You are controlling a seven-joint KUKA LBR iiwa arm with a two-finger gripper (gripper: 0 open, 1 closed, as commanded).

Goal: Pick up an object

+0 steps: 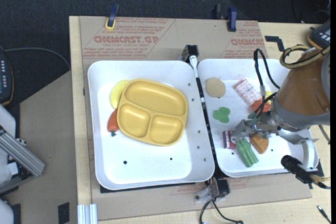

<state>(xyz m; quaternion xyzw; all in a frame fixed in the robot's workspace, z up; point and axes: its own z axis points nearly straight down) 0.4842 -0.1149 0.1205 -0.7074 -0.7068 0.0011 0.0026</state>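
Reaching: the gripper [248, 131] is low over the right bin [231, 68], the arm coming in from the right.
Step in hand: closing in on a pick, judged from how low the wrist sits; nothing looks lifted.
Gripper state: cannot tell, since the metal end blurs into the clutter.
Directly beneath: green cylinder [247, 153] and orange piece [260, 143], both touching or nearly so.
Just ahead, towards the divider: green leaf shape [222, 114]; beyond it the tan disc [214, 87].
Far side: yellow divided tray [151, 111] in the left bin [105, 76], well apart.
Next move: probably settle on one item below, clamp, then rise straight.
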